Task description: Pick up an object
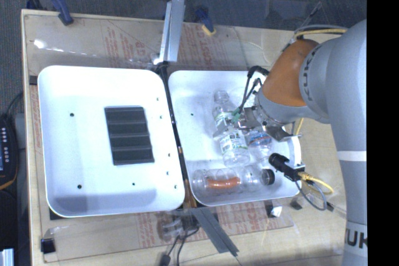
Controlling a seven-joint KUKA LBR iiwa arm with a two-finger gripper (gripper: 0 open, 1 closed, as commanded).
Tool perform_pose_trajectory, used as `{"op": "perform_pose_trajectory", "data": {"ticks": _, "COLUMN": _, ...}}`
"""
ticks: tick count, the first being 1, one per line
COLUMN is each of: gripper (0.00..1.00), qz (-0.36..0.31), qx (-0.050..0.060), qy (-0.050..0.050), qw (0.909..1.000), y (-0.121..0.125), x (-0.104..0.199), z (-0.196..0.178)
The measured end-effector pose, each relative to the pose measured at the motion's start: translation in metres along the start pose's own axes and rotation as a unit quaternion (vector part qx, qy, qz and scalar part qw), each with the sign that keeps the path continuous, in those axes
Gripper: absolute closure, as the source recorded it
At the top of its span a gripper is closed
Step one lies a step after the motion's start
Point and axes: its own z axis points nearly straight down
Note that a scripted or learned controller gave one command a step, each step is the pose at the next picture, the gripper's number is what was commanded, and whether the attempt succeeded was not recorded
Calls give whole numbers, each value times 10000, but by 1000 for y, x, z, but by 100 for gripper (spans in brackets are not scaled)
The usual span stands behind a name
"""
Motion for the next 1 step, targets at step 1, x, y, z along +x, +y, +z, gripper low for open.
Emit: {"op": "perform_pose_trajectory", "data": {"ticks": 1, "gripper": 100, "qz": 91, "qx": 11, "qy": 7, "qw": 10000, "y": 57, "x": -11, "z": -92}}
